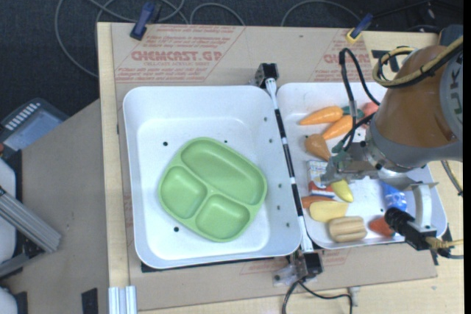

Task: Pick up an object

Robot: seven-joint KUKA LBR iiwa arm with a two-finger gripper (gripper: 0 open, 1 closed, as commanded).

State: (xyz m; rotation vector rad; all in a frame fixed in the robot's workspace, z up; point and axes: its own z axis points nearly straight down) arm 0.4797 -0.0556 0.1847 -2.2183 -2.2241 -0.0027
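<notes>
Camera view looks down at a slant on a table (184,48) covered with brown cardboard, bearing two shallow white bins side by side. In the left bin (147,114) a green divided plate (212,189) lies flat with its three compartments facing up. The right bin (434,213) holds a cluster of toy food: two orange carrots (329,119) near the far wall, a brownish piece (317,147) just below them, a yellow piece (343,192), a pale yellow one (327,210) and a tan bread roll (347,229) near the front edge. A blue item (392,199) and a red one (380,226) lie further right. The grey arm (419,114) reaches in from the right, and its gripper (340,167) hangs low over the middle of the toy pile, just above the yellow piece. Whether the fingers are open, closed or gripping anything cannot be told from this angle.
</notes>
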